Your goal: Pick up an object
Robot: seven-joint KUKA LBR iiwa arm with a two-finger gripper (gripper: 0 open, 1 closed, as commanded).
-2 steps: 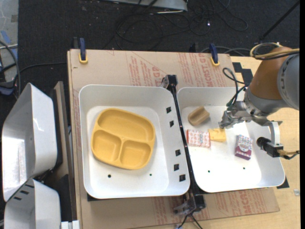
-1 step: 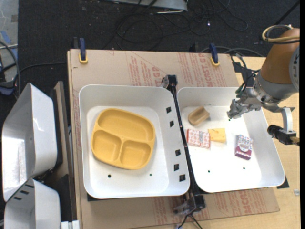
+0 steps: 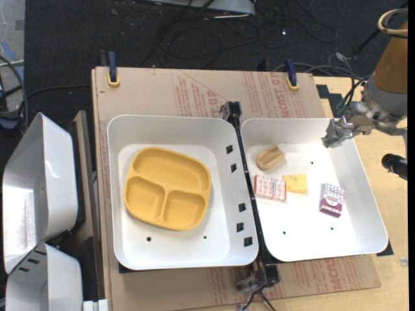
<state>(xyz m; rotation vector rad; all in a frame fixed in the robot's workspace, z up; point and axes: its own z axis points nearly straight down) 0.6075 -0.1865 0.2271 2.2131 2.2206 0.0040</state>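
A brown cardboard-topped table [image 3: 194,89] carries two shallow white plastic bins side by side, seen from above at a slant.

The left bin [image 3: 123,238] holds one thing: a yellow plastic plate [image 3: 168,188] with three compartments, lying flat near the bin's middle.

The right bin [image 3: 363,232] holds four small things, all in its upper half. A tan, rounded bread-like piece [image 3: 270,157] lies nearest the bin's left wall and closest to the far edge. Below it, a flat red-and-white packet [image 3: 270,188] lies just beside a small yellow block that looks like cheese [image 3: 297,184]; the two touch or nearly touch. Toward the bin's right side, well apart from these, lies a small purple-and-white packet [image 3: 331,199].

The grey arm with an orange band [image 3: 394,70] reaches in from the right. Its gripper [image 3: 338,133] hangs over the far right corner of the right bin, near the bin's rim. Whether the gripper is released or clenched cannot be told from this angle, and nothing can be seen between its tips. All four things lie in the bin, apart from the gripper; the purple-and-white packet is the one nearest to it.

Two blue-and-yellow clamps [image 3: 113,70] grip the table's far edge. White plastic tubs [image 3: 39,193] stand off the table's left side.
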